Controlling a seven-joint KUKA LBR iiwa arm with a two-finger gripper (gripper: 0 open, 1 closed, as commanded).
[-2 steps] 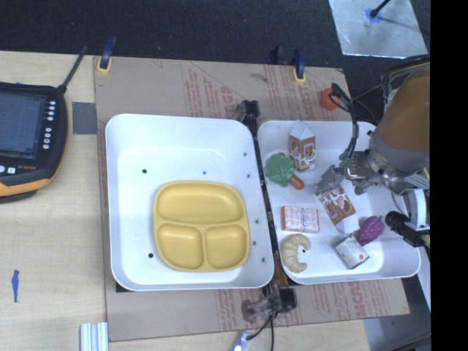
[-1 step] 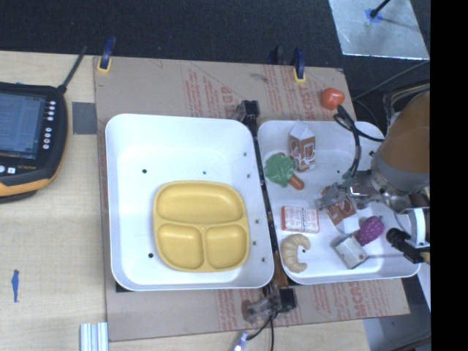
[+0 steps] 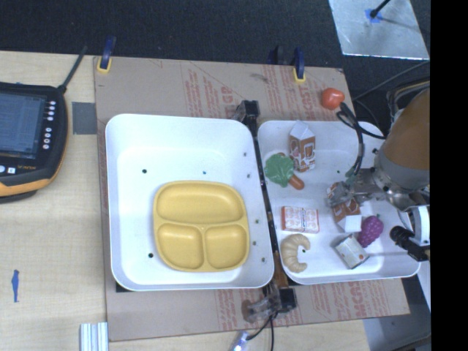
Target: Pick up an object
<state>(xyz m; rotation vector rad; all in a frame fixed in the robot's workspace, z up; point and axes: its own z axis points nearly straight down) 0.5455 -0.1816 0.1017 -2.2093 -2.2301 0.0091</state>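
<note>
Far left of the frame: a teach pendant, parked off the cardboard mat, probably to stay clear of the arm's sweep.

Left of centre: the left bin, holding just a yellow divided plate lying flat toward its lower half, likely a place to set things down.

Right of centre: the right bin, crowded with toy food kept loosely apart, seemingly so each piece can be taken singly. Along its left side, a green broccoli, a small milk carton standing above it, a pink-and-white packet and a croissant below.

Further right: the gripper, low over a small brown-and-white box, by its position the likely target. Cannot tell whether the claw is released or clenched, nor whether anything is grasped. Purple grapes and a grey box just beside, close enough to get nudged.

Upper right, outside the bin: a red tomato.
</note>
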